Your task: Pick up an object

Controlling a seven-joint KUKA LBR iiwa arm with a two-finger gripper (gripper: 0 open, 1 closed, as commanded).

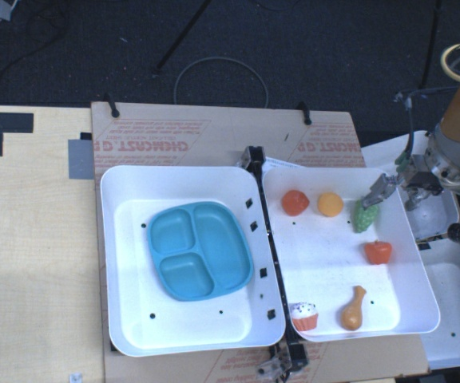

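Broccoli [365, 215], the green toy piece nearest our pincer [382, 188], lies in the right bin [422, 325] near its far right wall, with its long axis running from near-left to far-right and its upper end toward the pincer. We cannot tell whether the pincer is apart or together. Going near to far: cupcake [304, 316], drumstick [353, 308], red pepper [378, 251], then broccoli. We judge the main risk a glancing close that nudges it against the wall, since it lies so tight there.

Two white bins [122, 214]; one blue tray [200, 250]; six toy foods [295, 202].
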